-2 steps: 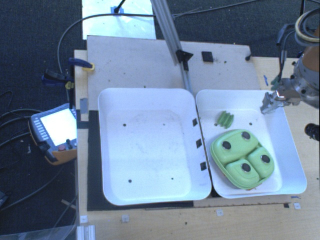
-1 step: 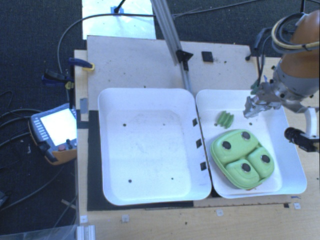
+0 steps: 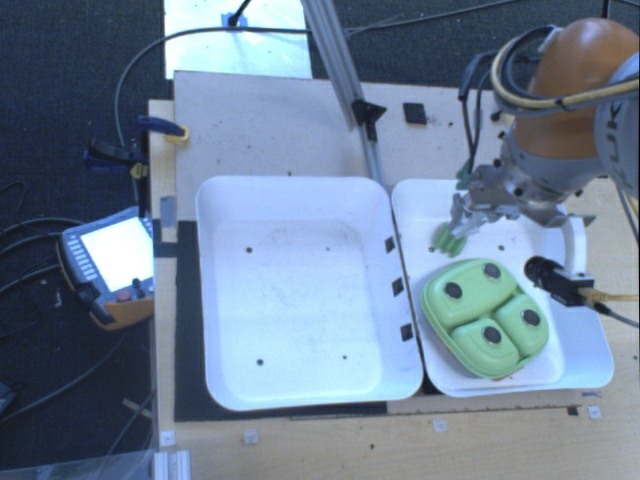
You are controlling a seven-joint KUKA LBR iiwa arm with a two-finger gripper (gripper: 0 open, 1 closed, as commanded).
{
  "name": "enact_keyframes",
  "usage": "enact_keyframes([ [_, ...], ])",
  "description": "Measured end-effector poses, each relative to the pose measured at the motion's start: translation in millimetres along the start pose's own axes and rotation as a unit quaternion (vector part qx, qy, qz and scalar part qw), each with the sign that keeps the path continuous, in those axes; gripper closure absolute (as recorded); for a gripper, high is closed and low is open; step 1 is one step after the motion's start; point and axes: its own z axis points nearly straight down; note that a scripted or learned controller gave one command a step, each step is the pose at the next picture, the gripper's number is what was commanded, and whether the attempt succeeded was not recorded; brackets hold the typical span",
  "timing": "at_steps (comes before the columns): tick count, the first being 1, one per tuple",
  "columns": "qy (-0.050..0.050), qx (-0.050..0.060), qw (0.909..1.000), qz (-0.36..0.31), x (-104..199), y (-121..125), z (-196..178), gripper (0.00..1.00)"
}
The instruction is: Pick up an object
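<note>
Counter (image 3: pixel 270 128): pale board carrying two shallow white bins side by side, dark mat showing under their near and left edges.

Left bin (image 3: pixel 215 268): the larger, white, lying toward the counter's left and near edge; a few small dark specks on its floor.

Right bin (image 3: pixel 590 363): white, at the counter's right side, touching the left bin along a seam with small black clips.

Arm (image 3: pixel 575 88): grey with an orange band, over the counter's far right corner, reaching down into the right bin.

Green object (image 3: pixel 487 318): light green, rounded, three lobes each with a dark spot; it lies in the right bin's near half, toward the counter's near right corner.

Jaws (image 3: pixel 452 236): green-tipped fingers, close together, nothing between them; just beyond the green object's far left edge, apart from it.
</note>
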Motion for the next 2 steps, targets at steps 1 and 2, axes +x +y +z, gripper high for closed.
enact_keyframes([
  [1,0.000,0.000,1.0000,0.000,53,8,16,1.00],
  [2,0.000,0.001,1.0000,0.000,98,6,37,1.00],
])
